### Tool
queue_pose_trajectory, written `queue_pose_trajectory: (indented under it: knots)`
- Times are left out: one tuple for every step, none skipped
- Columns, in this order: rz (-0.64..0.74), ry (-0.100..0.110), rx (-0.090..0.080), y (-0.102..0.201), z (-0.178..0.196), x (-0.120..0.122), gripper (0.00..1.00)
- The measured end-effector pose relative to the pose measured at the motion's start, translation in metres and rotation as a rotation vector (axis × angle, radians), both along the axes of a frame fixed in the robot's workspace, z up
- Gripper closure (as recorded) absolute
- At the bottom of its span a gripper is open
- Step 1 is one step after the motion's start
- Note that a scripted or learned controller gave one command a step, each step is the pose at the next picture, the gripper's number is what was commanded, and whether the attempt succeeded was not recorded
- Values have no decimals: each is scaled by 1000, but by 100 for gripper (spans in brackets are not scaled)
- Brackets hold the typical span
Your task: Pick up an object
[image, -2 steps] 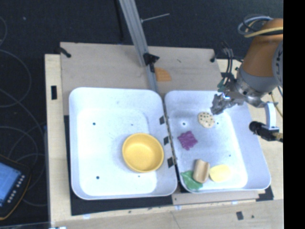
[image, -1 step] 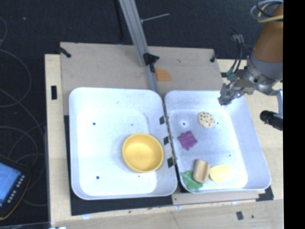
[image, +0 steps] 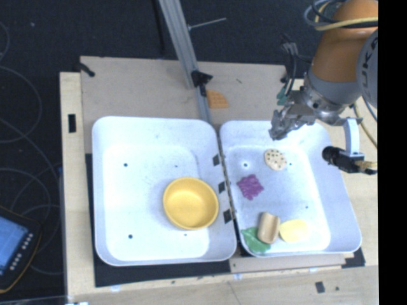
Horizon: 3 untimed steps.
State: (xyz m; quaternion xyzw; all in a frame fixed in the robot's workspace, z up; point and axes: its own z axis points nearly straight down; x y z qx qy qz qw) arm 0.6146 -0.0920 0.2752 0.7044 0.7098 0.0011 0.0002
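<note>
While the grey arm with its orange band reaches in from the right, its claw [image: 280,131] hangs over the far edge of the right shallow white bin [image: 331,189], just above a round beige speckled disc [image: 275,159]; whether it is open or closed I cannot tell. That bin also holds a purple lumpy piece [image: 250,186], a tan cylinder [image: 268,227], a yellow oval block [image: 293,231] and a green scrap [image: 253,240]. A yellow plastic bowl [image: 190,203] sits in the left shallow white bin [image: 121,170].

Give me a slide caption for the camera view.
Gripper poised above the right bin's speckled cookie; yellow bowl in left bin.
</note>
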Motion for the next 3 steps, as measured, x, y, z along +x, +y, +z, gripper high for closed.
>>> queue_pose_trajectory:
  knots:
    - [-2, 2, -1, 51, -17, 3, 100]
    - [-1, 2, -1, 105, -25, 1, 100]
    - [1, 1, 0, 158, -19, 5, 100]
